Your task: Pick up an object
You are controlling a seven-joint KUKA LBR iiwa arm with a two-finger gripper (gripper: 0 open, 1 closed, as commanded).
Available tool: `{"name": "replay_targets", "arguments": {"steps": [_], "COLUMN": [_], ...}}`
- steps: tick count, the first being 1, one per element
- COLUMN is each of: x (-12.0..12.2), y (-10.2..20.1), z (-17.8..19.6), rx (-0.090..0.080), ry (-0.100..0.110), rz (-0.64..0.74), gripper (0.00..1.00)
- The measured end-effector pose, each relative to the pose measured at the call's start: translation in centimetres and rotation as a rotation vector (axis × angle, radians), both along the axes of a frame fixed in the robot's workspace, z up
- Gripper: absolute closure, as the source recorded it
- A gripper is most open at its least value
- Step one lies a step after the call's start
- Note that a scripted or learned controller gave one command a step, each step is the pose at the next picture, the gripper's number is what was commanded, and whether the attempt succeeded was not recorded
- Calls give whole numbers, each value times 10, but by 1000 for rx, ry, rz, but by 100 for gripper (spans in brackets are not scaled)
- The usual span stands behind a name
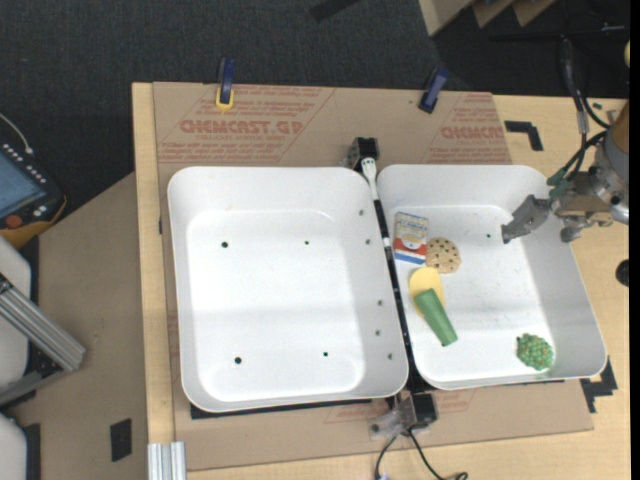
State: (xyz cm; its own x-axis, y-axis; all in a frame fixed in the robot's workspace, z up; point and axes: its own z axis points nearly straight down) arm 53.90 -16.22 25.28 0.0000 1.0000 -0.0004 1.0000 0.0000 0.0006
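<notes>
White plastic makes up both shallow bins, which sit side by side on a brown cardboard sheet (300,118) laid over the table (110,268). The left bin (200,193) shows a bare floor marked by four small dark dots. The right bin (575,298) holds four objects. A small carton (410,237) with white, red and blue print lies near the bin's left wall, toward 10 o'clock from the bin's centre. Just beside the carton, at its 4 o'clock, rests a round tan cookie (444,256) with dark specks. Below these, a green cylinder with a yellow end (434,308) lies tilted, its yellow end pointing toward 11 o'clock and its green end toward 5 o'clock; the yellow end sits just beside the cookie. Well apart from that group, a small bumpy green piece shaped like broccoli (535,352) sits in the bin's corner at 5 o'clock.

From 3 o'clock the grey arm reaches in, and its end effector (522,223) hangs over the upper right part of the right bin, around 2 o'clock from the bin's centre. One dark finger (525,218) slants down toward 8 o'clock above bare white floor, with nothing seen between the fingers. Whether the fingers are spread or pressed together cannot be told from this angle. All four objects lie apart from the end effector, the cookie being the nearest.

Two clamps, one blue and yellow (226,86) and one blue (434,88), grip the cardboard's far edge at 12 o'clock.
</notes>
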Motion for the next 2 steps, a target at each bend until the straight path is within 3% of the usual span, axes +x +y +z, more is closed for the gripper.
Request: {"name": "replay_targets", "arguments": {"steps": [1, 2], "x": [-43, -59], "y": [-33, 39], "z": [185, 289], "rx": [-9, -2], "ry": [-20, -16], "rz": [-3, 8], "gripper": [0, 0]}}
